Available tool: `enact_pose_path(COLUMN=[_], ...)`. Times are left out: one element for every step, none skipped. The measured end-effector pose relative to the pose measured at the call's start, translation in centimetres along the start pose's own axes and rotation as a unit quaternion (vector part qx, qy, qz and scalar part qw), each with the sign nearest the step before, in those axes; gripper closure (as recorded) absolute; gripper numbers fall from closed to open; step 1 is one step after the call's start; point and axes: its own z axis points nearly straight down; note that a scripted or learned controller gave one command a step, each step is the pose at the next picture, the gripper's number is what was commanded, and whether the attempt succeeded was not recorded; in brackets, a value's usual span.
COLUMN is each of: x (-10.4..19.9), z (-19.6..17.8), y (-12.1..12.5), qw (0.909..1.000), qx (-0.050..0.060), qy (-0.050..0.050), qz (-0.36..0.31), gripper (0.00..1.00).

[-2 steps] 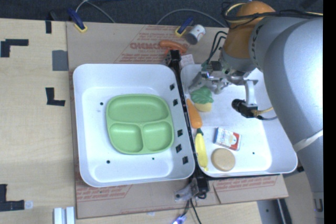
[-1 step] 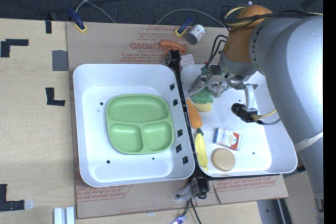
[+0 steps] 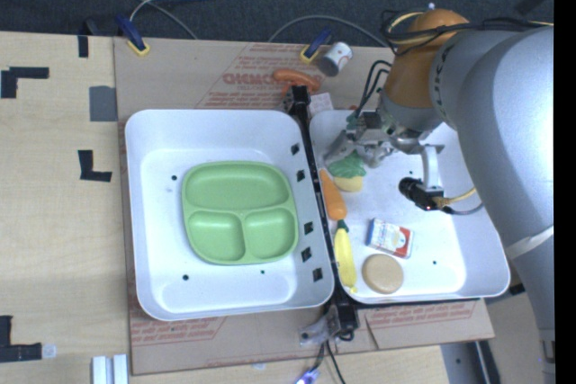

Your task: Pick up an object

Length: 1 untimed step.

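Looking down at a slant on a pale wooden table (image 3: 54,220) carrying a sheet of brown cardboard (image 3: 225,76) and two shallow white plastic bins side by side.

Sitting in the left bin (image 3: 148,148), near frame centre-left: a smooth, matte green plate (image 3: 240,212), rounded-square, moulded into three compartments.

Reaching in from the right: a bulky grey metal arm (image 3: 504,130), glossy and curved, with an orange band (image 3: 418,72) at upper right, partly cut off by the frame edge.

Hanging over the upper left of the right bin (image 3: 468,265): the pincer (image 3: 360,148), a tangle of dark metal and cables; cannot tell whether clenched or released.

Lying just below it, touching or nearly so: a small rounded item (image 3: 348,174), green on top and yellow beneath, partly hidden by the pincer.

Resting along the right bin's left wall: an orange carrot-like shape (image 3: 334,200), then a yellow banana-like shape (image 3: 344,257) lower down.

Lying toward lower centre of that bin: a small red-and-white packet (image 3: 390,237) and a tan, flat round disc (image 3: 383,273), close together.

Hard to make out at the bins' upper junction: an orange-red elongated object (image 3: 297,78).
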Motion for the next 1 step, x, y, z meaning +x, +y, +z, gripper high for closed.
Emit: enact_pose_path(x=[-0.42], z=[-0.02], y=[-0.73], qw=[1.0], qx=[0.0], qy=[0.0], qz=[0.0], gripper=[0.0])
